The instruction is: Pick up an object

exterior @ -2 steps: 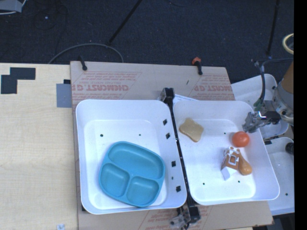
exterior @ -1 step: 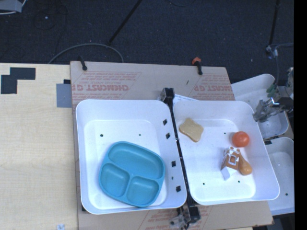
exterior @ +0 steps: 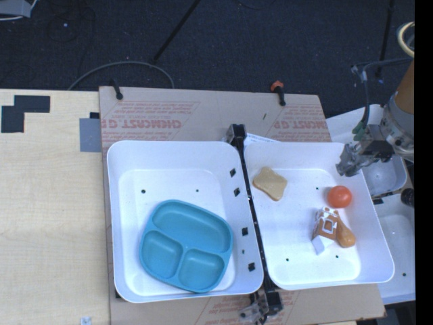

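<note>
The right bin [exterior: 298, 263] holds a tan bread slice [exterior: 270, 183] at its back left, an orange-red ball [exterior: 339, 196] near its right wall, and a small brown and white toy [exterior: 330, 229] just in front of the ball. In the left bin [exterior: 128, 181] lies a blue divided plate [exterior: 185, 245]. My gripper [exterior: 352, 161] hangs at the right bin's back right corner, above the rim and a short way behind the ball. Nothing shows between its dark fingers.
A black divider with clips [exterior: 245, 208] runs between the two bins. Brown cardboard [exterior: 203, 117] lies under both bins, with clamps at its back edge. A pale wooden bench top [exterior: 47, 215] stretches to the left. Cables hang by the arm on the right.
</note>
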`<state>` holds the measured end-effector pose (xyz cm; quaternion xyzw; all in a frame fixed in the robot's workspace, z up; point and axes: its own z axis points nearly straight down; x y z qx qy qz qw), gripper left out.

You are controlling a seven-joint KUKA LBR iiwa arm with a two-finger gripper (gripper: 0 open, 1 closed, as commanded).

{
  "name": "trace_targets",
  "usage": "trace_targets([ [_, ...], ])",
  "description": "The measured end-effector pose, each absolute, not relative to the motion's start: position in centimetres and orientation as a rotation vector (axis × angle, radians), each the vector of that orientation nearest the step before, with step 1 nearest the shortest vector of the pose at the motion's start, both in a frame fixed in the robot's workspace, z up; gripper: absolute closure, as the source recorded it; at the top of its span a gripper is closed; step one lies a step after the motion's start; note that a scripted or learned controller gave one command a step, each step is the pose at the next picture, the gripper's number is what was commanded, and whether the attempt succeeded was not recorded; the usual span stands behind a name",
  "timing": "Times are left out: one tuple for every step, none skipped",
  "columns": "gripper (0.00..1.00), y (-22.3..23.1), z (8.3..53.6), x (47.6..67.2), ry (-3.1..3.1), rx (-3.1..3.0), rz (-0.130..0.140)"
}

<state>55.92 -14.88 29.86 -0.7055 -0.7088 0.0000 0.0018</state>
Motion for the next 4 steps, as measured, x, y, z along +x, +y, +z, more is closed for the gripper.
trace_targets([
  [1.0, -9.6, 29.8, 54.9, -2.224, -2.213, 0.001],
  [1.0, -4.7, 27.6, 54.5, -2.222, -2.213, 0.003],
  [1.0, 0.8, 26.6, 54.3, -2.223, -2.213, 0.003],
  [1.0, 5.9, 26.5, 52.7, -2.224, -2.212, 0.004],
])
